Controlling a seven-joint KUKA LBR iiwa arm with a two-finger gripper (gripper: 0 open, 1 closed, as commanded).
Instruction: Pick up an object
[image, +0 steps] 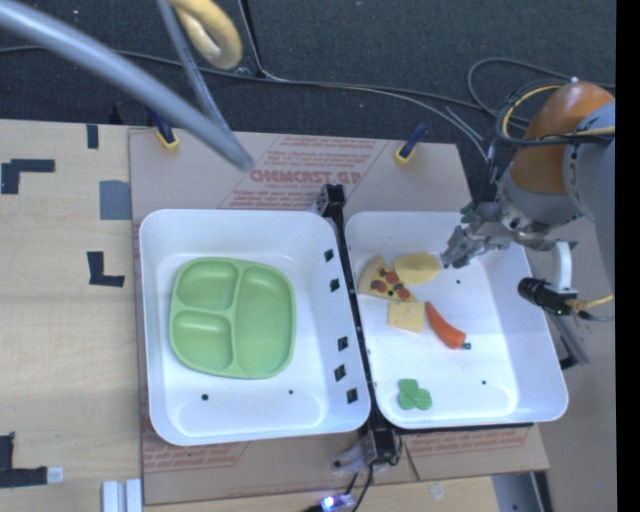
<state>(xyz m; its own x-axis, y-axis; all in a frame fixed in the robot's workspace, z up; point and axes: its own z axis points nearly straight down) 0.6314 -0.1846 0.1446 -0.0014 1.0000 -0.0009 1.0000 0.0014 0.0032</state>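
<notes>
Two shallow white plastic bins sit side by side on a sheet of brown cardboard (300, 175), which carries red printing that reads "CHEMCAST GP" or something close to it, with smaller lines beneath too blurred to make out. The left bin (160, 400) holds a light green plastic plate with three compartments (233, 317), lying flat near the bin's middle. The right bin (530, 390) holds the small toy foods. A pale yellow oval piece (417, 267) lies toward the far side, touching a tan pizza-like slice with dark red spots (382, 281) at its left. Just nearer the camera lies a yellow cheese-like wedge (406, 316), and beside it on the right an orange-red carrot-shaped piece (445, 327), tilted diagonally. A small green leafy piece (414, 396) sits apart, close to the bin's near wall.

The grey arm with its orange band (560, 125) reaches in from the right, and its dark gripper (462, 248) hangs over the far part of the right bin, just beside the pale yellow oval piece. Whether its jaws are wide or narrow cannot be told, and nothing shows between them.
</notes>
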